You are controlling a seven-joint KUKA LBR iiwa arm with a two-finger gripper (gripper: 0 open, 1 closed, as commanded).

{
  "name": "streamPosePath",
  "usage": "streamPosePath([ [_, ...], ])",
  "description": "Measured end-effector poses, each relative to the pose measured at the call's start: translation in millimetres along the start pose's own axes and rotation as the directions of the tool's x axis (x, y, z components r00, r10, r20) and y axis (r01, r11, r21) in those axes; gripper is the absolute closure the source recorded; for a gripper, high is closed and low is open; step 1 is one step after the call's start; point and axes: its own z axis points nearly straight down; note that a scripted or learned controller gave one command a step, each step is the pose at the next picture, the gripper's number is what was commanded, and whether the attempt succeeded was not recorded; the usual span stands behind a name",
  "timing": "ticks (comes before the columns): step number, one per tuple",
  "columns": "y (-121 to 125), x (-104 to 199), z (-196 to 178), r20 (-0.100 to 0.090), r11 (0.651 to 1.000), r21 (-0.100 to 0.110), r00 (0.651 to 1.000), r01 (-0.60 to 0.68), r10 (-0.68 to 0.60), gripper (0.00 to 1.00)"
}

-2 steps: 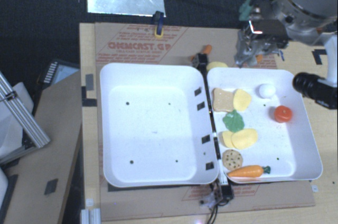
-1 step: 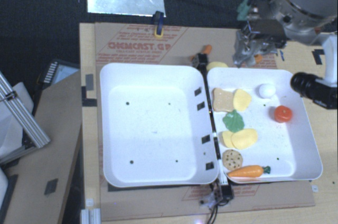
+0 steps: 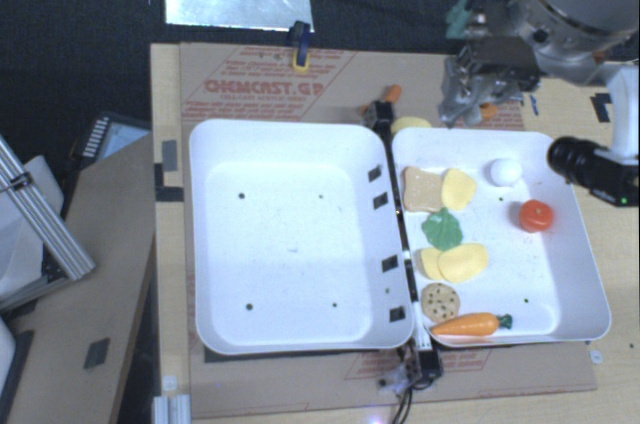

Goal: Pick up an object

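White plastic bins sit side by side on the worktop; the left bin [image 3: 215, 152] carries nothing, and the right bin [image 3: 580, 272] carries all the play food. The pincer [image 3: 462, 102] hangs above the worktop's far edge, just beyond the right bin's far rim, with nothing between its fingers; whether they stand apart or together I cannot tell from this slant.

The step in hand looks like the approach: no object is chosen or touched yet. The next move calls for travelling toward the near edge over the right bin, then lowering onto one piece standing apart from its neighbours. The tomato [image 3: 537, 215] and egg [image 3: 504, 171] by the bin's right side seem easiest.

Counted in the right bin: one bread slice [image 3: 422, 189], one tomato, one egg, one green leaf [image 3: 442, 229], one cookie [image 3: 439, 300], one carrot [image 3: 465, 323], and about three yellow pieces [image 3: 462, 262]. One more yellow piece lies beyond the far rim.
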Motion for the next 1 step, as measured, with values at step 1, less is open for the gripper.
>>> streamPosePath([
  [1, 0.0, 1.1, 0.0, 0.0, 1.0, 0.0, 1.0, 0.0, 0.0, 1.0],
])
